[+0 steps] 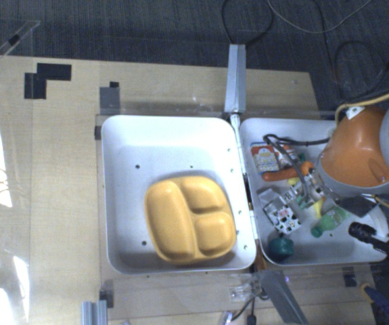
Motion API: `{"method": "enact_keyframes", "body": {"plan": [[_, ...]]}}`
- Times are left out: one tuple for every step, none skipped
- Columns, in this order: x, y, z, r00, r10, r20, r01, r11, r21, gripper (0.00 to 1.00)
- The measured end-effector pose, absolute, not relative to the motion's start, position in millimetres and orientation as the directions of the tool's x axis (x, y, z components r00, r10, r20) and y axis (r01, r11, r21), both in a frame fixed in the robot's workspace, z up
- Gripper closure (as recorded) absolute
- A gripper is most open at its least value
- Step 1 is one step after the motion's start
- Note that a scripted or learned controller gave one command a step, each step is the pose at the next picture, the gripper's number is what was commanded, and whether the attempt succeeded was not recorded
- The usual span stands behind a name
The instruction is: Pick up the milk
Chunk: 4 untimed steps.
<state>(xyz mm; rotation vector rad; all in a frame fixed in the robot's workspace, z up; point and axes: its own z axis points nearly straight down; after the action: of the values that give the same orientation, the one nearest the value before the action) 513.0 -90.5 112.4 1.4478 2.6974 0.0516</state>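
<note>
Gripper: hidden from you under the arm [363,151]
Right bin [295,254]: far side covered by arm
Clutter: too small to name

The pale wooden table [52,202] bears two white bins side by side: the left bin [123,181] at nine o'clock, the right bin [316,252] at three o'clock.

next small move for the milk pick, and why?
Probably a short shift toward the grey-white carton, which may be the milk. The arm hangs over the right bin, and small items crowd together there: a green bottle, a dark green ball, an orange piece. Nothing looks lifted yet.
</note>
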Motion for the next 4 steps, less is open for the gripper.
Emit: {"method": "enact_keyframes", "body": {"plan": [[509.2, -92, 111, -0.379, 0.925, -0.031, 0.923, 0.380, 0.066, 0.00], [507.5, -91, 110, -0.297, 0.954, -0.025, 0.952, 0.298, 0.063, 0.00], [512.1, -85, 126, -0.306, 0.952, -0.016, 0.949, 0.307, 0.074, 1.00], [502.3, -65, 186, -0.469, 0.883, -0.004, 0.883, 0.469, 0.006, 1.00]]}}
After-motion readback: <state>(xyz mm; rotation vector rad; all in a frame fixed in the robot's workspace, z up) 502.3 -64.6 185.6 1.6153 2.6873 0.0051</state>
